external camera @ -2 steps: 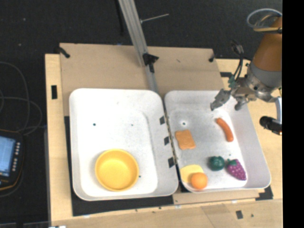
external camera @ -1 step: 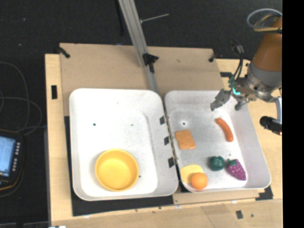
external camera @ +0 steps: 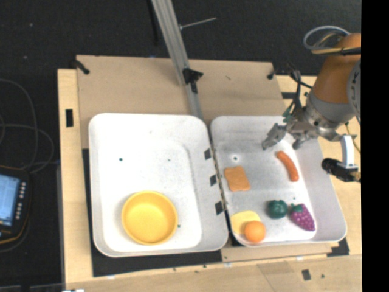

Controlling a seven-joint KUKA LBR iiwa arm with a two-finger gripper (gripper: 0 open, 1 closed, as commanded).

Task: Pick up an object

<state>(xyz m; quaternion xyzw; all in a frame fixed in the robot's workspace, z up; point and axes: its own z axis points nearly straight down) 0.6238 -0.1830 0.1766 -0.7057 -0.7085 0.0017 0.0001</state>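
- The gripper [external camera: 285, 137] hangs over the upper part of the right bin [external camera: 243, 129], at the end of the grey arm [external camera: 333, 87] with its orange band, which comes in from the right.
- Its two fingers stand apart, one dark tip [external camera: 269, 141] pointing down-left and the other towards the sausage; nothing lies between them.
- The sausage [external camera: 288, 165] is the nearest thing to the gripper: a small orange-red link, longer than wide, lying at a slant just below the fingers and apart from them.
- Left of it, near the bin's inner wall, lies a flat tan square, a slice of toast [external camera: 236, 178].
- Along the bin's lower edge sit four more things: a pale yellow piece [external camera: 242, 218] with an orange ball [external camera: 254, 231] touching it, a dark green lump [external camera: 277, 208], and purple grapes [external camera: 302, 217] just beside the lump.
- The left bin [external camera: 152, 139] holds a yellow bowl [external camera: 149, 217] in its lower half, standing upright; the white floor around it shows a few dark specks.
- The two bins lie side by side, rims touching, joined by small dark clips [external camera: 214, 179].
- Both rest on a light wooden bench [external camera: 243, 78] with a brown board under their far half.
- A grey metal pole [external camera: 173, 38] runs at a slant from the top edge down to the gap between the bins.
- The floor around the bench is black; at the left edge lies a handheld panel with a lit screen [external camera: 12, 202], with cables looping above it.
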